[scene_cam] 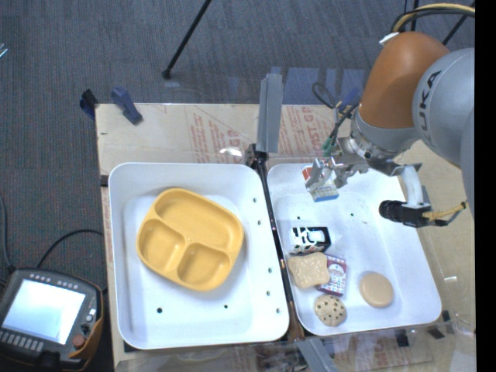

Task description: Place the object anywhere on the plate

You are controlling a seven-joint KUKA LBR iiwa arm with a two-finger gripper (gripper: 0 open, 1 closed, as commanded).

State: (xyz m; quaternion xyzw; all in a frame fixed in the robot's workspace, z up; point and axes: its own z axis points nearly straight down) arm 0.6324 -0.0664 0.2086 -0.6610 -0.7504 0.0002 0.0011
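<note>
You look down on a dark grey carpeted floor (116,37) ribbed with fine lines; a thin black pole (190,29) slants across it to a foot near the bench; a black cable (46,250) curls over the carpet at the left. The bench top (178,134) is pale board with red print; a handheld pendant (50,312) with a lit screen sits at the lower left corner.

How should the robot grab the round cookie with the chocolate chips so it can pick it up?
The chocolate chip cookie lies flat in the right bin, so coming straight down from above is probably best, pinching its round rim on opposite edges. Its upper edge nearly touches the toast slice, so the fingers likely fit better at its left and right sides.
</note>
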